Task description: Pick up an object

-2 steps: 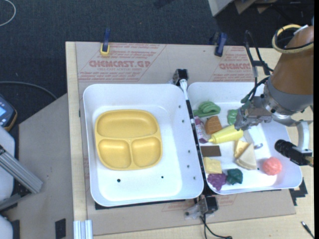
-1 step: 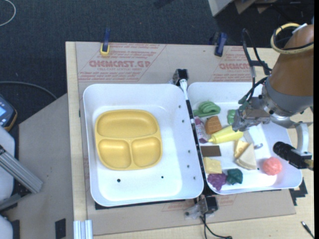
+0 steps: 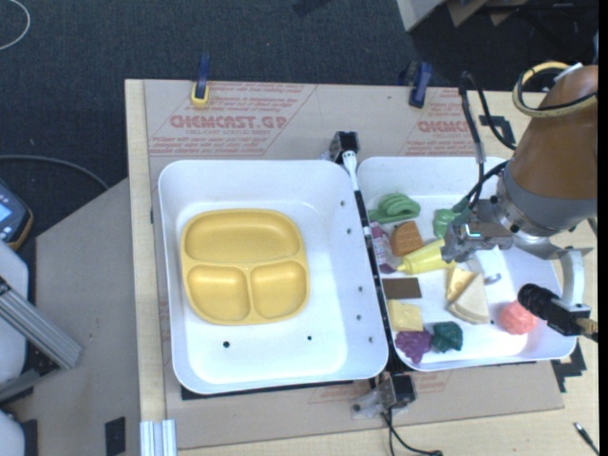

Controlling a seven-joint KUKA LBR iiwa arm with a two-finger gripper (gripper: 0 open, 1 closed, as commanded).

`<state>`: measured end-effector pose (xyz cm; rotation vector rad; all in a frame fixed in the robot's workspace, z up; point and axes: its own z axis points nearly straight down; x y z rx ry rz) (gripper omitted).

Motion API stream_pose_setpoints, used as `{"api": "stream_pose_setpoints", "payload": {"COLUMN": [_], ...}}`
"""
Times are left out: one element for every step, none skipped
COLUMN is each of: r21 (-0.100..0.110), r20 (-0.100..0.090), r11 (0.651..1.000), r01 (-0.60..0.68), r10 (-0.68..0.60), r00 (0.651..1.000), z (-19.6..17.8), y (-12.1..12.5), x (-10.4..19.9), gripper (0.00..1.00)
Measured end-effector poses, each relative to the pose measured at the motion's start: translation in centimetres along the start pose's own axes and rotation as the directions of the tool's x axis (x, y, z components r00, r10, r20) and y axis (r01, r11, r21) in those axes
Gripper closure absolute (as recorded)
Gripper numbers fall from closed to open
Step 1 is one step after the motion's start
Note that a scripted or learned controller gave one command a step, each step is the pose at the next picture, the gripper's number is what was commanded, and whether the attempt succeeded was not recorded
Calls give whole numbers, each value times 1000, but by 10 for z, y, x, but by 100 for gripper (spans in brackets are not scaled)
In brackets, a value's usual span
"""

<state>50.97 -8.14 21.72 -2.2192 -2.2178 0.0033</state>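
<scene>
The right bin (image 3: 494, 354) holds several toy foods. At its back left lies a light green piece (image 3: 397, 204), with an orange-brown piece (image 3: 407, 237) and a yellow piece (image 3: 425, 256) just in front of it. A pale wedge (image 3: 465, 296) sits in the middle and a pink-red piece (image 3: 518, 319) at the right. Along the left side are a brown bar (image 3: 400, 288), a yellow block (image 3: 406, 315), purple grapes (image 3: 412, 347) and a dark green piece (image 3: 446, 335). My gripper (image 3: 465, 240) hangs low over the bin's middle, between a small green piece (image 3: 444, 221) and the wedge.
The left bin (image 3: 180, 350) carries a yellow divided plate (image 3: 245, 262). A black divider strip (image 3: 359, 218) runs between the bins. The arm's orange band (image 3: 560, 131) and grey wrist cover the right bin's back right part.
</scene>
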Motion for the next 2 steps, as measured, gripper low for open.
{"api": "stream_pose_setpoints", "payload": {"r21": [-8,1], "r20": [3,0], "r11": [1000,1000], "r01": [2,0], "r10": [-1,0], "r00": [1000,1000], "z": [-18,3], "y": [9,8], "x": [0,1], "gripper": [100,100]}}
